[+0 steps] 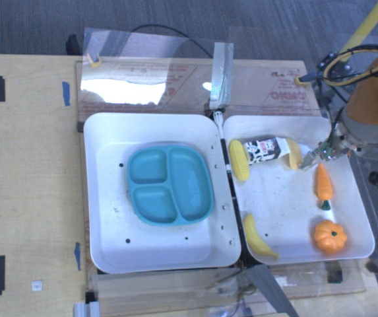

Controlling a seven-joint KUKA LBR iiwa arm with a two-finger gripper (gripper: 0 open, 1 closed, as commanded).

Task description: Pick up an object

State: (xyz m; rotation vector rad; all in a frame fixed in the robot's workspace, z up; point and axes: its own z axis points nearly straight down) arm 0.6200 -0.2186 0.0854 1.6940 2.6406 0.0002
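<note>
The right bin (286, 203) holds several toy foods. An ear of corn (239, 161) lies at its left wall, with a black-and-white cow-print carton (262, 150) beside it. A pale yellow piece (294, 154) lies right of the carton. An orange carrot (324, 183) lies along the right side, an orange pumpkin (329, 237) sits in the near right corner, and a banana (258, 238) lies at the near left. My gripper (322, 154) hangs low in the bin's far right part, between the yellow piece and the carrot's top. I see nothing lifted.
The left bin (103, 177) carries a blue divided plate (171, 185) in its middle. A clear plastic sheet (149, 71) stands behind both bins. The grey and orange arm (368, 107) with yellow cables comes in over the right bin's far right corner.
</note>
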